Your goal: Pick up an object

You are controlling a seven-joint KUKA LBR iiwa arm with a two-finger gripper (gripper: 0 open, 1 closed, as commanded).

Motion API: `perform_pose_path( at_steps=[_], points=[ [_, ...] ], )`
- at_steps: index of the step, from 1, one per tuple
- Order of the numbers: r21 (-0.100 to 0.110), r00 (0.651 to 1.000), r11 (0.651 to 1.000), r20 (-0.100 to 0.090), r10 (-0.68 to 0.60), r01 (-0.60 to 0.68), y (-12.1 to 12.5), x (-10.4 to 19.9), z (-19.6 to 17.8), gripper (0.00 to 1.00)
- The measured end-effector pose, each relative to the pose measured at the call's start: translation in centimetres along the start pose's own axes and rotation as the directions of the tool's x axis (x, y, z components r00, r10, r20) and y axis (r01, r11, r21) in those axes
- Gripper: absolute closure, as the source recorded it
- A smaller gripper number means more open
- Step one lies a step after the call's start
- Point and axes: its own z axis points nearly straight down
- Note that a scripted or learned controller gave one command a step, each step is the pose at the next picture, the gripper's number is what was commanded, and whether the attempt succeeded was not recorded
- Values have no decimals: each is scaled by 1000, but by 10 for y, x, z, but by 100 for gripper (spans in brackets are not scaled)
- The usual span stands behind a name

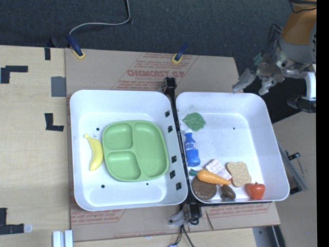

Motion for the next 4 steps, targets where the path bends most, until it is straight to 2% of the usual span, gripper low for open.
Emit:
perform_pose_path(
  at_steps=[1, 2, 3, 4],
  points=[
    [4, 1000, 1000, -2, -1, 1, -21, 63, 102, 0],
    [-2, 1000, 1000, 0, 0, 0, -31, 95, 161, 0],
    [-3, 1000, 1000, 1, -1, 1, 2, 94, 161, 0],
    [-2, 1000, 1000, 2, 1, -1, -7, 96, 161, 0]
  ],
)
